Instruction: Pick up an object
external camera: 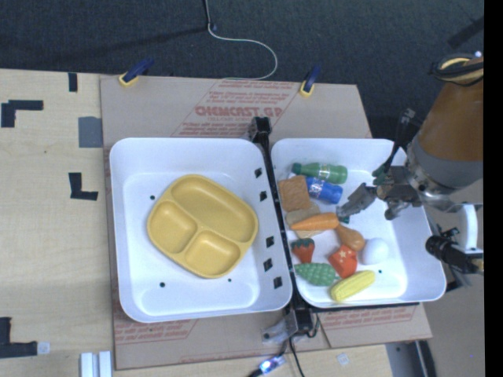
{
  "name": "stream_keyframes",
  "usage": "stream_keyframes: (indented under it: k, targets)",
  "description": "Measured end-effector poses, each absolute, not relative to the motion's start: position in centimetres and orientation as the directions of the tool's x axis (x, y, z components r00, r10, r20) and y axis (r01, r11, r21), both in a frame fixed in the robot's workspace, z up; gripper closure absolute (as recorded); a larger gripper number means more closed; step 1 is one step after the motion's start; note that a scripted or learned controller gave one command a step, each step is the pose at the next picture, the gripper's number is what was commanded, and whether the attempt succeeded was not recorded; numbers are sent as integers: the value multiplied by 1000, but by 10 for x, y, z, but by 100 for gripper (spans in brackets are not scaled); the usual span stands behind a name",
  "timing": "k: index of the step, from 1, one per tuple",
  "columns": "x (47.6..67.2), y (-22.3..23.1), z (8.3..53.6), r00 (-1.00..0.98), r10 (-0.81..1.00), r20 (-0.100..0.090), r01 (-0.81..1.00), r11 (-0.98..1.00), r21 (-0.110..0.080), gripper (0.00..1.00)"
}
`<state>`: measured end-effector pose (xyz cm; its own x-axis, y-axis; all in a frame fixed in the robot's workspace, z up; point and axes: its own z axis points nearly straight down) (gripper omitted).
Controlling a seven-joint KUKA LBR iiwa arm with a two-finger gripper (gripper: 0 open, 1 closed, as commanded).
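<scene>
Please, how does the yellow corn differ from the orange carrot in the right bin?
The corn is yellow, while the carrot is orange. The corn lies at the near edge of the right bin, by the green vegetable; the carrot lies nearer the middle, just below the brown slice. The gripper is above the carrot's right end, away from the corn. Both are long toy foods lying flat.

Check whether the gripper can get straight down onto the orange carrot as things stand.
Probably yes. The gripper hangs over the right bin, just right of the carrot, whose top lies uncovered. The brown cracker and a small orange piece crowd its ends, so closing across its middle looks safest.
</scene>
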<state>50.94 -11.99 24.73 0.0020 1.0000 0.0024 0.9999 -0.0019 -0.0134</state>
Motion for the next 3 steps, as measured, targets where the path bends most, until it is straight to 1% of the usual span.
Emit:
stream_keyframes:
  k: [1,2,3]
  targets:
    - [512,-120,253,-1,1000,0,1000,1,-2,0]
    - [509,-120,209,0,1000,1,1000,0,-6,0]
    - [506,-119,144,0,1000,2,1000,0,-9,0]
